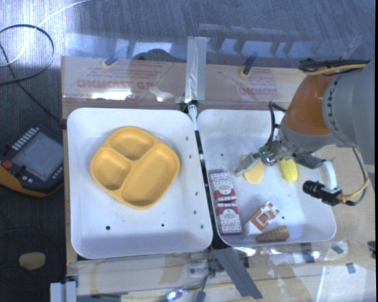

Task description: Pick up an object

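My gripper (257, 162) hangs low over the middle of the right bin (315, 228), reaching in from the right. A small pale yellow piece (255, 175) lies directly below it, touching or nearly touching. A yellow corn cob (289, 169) lies just to its right. Toward the bin's front are a red and white box (225, 201), a small orange and white carton (264, 217) and a brown oblong item (273, 234). Nothing shows held in the gripper.
The left bin (88, 231) holds a yellow divided plate (135, 166). The grey arm with its orange band (310, 109) crosses the right bin's back right corner. A black cable fitting (321, 191) hangs near the right wall. A pendant (31, 162) lies on the floor at left.
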### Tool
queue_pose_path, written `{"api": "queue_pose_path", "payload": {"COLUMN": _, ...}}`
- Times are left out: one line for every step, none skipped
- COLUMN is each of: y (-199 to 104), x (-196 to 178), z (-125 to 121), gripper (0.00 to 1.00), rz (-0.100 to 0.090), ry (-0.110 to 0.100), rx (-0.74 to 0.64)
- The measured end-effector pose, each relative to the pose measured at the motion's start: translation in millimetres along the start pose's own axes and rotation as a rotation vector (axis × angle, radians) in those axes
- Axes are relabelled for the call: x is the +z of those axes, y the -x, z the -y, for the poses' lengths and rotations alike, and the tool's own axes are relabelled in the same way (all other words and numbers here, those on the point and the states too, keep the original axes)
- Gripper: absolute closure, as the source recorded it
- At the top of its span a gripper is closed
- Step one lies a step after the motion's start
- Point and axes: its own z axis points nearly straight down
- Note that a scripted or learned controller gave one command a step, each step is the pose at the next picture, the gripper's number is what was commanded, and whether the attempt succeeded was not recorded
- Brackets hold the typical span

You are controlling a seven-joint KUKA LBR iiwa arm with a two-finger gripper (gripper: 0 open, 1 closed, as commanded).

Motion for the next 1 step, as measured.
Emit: {"api": "queue_pose_path", "payload": {"y": -1.0, "x": -10.7, "z": -1.9, "gripper": 1.0, "rz": -0.001, "ry": 0.004, "rx": -0.001}}
